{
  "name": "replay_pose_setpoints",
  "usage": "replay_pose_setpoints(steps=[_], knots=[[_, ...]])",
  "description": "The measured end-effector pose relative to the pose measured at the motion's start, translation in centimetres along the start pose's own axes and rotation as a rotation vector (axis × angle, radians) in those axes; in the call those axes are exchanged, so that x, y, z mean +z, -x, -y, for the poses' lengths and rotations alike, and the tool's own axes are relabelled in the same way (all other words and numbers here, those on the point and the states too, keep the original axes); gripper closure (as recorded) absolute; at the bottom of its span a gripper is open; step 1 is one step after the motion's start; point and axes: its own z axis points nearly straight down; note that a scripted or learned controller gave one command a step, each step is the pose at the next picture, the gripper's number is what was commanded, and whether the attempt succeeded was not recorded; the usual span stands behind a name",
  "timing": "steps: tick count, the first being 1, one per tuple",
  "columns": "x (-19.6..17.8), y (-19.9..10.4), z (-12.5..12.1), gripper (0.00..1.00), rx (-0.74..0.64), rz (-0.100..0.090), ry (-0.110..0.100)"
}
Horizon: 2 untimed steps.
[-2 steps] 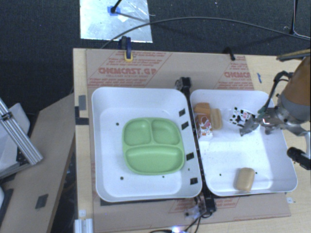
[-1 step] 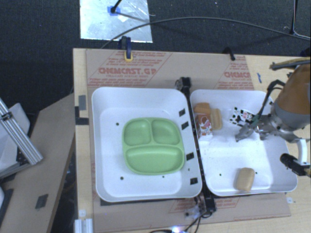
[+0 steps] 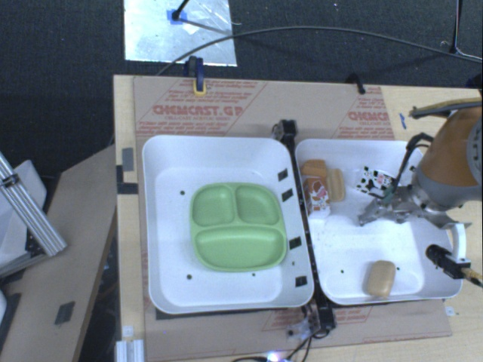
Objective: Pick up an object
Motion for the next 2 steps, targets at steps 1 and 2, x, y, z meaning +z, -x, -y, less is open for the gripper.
replay_pose_setpoints(steps=[1, 2], knots=[[-1.2, 0.1, -0.1, 1.0, 0.0, 0.002, 0.004], [-7.6, 0.1, 0.0, 1.0, -0.004, 0.002, 0.006]])
